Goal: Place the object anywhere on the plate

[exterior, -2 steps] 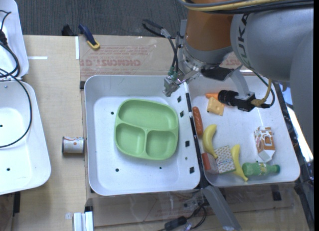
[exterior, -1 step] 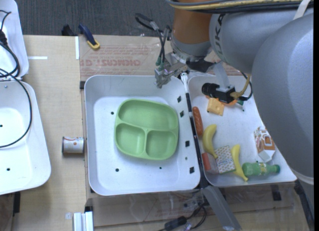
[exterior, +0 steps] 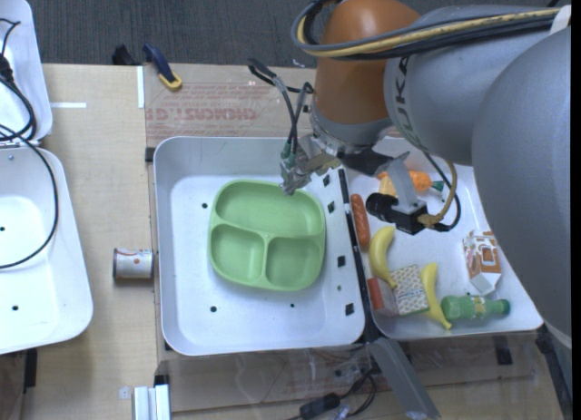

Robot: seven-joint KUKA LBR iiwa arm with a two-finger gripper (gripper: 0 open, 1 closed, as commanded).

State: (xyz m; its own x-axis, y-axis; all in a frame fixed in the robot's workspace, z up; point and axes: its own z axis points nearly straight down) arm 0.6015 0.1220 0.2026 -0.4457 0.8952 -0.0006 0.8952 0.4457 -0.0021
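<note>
Green plastic is what I look for first: the plate (exterior: 268,234), with 3 compartments, lies in the left bin (exterior: 177,255) of the 2 bins, near the centre of the frame. My arm (exterior: 436,73) reaches in from the upper right, its orange band large at the top centre. The gripper (exterior: 292,180) hangs at the plate's upper right rim, over the edge of the large upper compartment. I cannot tell whether its jaws are apart or together; the tips are too small and dark against the rim, and I see nothing between them.

The plate's compartments look bare. The loose objects lie in the right bin (exterior: 508,318), at the lower right of the frame: a red sausage (exterior: 360,219) along the divider, a banana (exterior: 381,255) just beside it, a second banana (exterior: 432,296) lower down, a small patterned box (exterior: 409,288) between them, a green bottle (exterior: 473,307) lying on its side, a white and orange carton (exterior: 481,262), and an orange piece (exterior: 416,180) partly hidden by the wrist.

A small can (exterior: 132,264) lies on the bench left of the bins.
</note>
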